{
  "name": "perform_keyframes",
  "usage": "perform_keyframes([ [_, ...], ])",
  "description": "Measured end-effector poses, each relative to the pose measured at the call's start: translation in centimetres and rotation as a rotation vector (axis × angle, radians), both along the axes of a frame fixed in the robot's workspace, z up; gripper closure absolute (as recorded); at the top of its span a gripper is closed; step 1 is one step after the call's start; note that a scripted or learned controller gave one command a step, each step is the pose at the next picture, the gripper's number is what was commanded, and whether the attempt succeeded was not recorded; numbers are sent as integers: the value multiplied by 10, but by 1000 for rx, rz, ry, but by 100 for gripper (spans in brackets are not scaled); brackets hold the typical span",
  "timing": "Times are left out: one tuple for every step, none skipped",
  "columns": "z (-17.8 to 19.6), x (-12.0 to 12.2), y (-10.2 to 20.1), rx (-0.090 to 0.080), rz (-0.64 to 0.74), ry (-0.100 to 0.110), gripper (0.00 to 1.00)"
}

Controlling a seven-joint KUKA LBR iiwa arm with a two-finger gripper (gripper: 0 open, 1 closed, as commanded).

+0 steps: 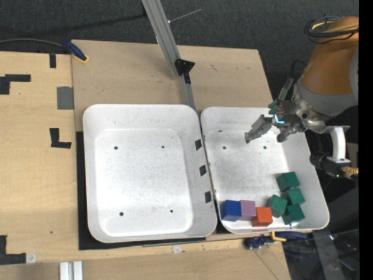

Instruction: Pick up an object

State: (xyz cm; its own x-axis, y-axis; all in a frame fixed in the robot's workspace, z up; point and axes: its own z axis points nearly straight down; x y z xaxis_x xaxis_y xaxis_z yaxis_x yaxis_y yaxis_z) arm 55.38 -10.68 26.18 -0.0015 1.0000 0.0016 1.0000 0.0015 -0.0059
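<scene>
The two-finger claw (269, 130) hangs spread and holding nothing over the right shallow white bin (233, 127). Green cubes (288, 181), orange cube (263, 216), lilac cube (248, 208) and blue cube (231, 209) crowd its near corner, well apart.

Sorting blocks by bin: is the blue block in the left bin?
No, the blue block sits in the right bin, beside the purple block.

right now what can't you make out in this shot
- Pincer, camera view: too small and blurred to tell how it is set.
- Green blocks, camera view: bunched together in the right bin, so their count is unclear.
- Arm, camera view: cut off by the right edge.
</scene>
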Motion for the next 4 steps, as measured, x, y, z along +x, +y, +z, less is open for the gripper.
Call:
perform_keyframes([
  [2,1,0,-1,1,-5,0],
  [-45,1,-8,-2,-1,0,0],
  [-91,1,-1,-2,0,1,0],
  [-155,-6,-2,-1,-1,3,0],
])
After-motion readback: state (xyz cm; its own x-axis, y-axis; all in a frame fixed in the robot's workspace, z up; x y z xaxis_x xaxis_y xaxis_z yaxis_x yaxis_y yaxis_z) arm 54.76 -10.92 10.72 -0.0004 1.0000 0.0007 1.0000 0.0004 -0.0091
